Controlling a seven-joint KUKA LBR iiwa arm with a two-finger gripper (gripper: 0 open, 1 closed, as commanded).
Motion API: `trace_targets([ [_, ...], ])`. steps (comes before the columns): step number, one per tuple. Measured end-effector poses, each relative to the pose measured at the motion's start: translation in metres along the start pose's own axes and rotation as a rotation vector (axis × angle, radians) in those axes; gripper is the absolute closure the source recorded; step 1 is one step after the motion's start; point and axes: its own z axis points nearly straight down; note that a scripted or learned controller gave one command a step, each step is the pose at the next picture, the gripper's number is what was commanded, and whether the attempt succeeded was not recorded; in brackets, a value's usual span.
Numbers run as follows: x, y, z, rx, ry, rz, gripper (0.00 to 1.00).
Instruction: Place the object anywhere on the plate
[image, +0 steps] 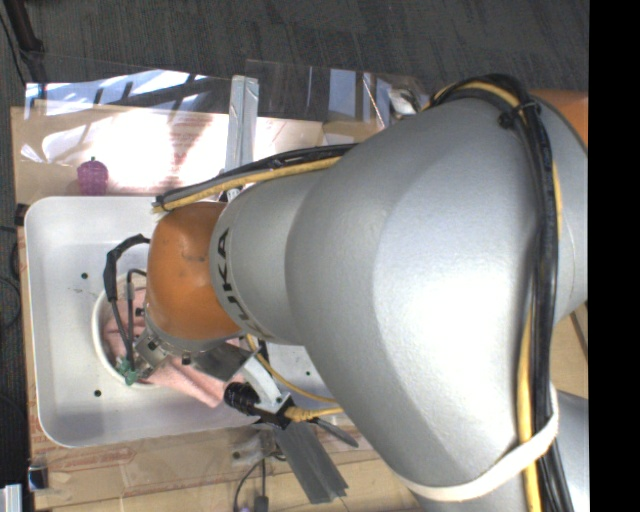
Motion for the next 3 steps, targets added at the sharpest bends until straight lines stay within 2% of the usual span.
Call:
trace_targets([
  [1, -0.058, -0.023, -0.057, -0.003, -0.001, -0.089, 1.0],
  [2, 0.026, 0.026, -0.029, 0.001, -0.001, -0.107, 1.0],
  [3, -0.074, 0.061, -0.175, -0.004, -0.002, -0.323, 1.0],
])
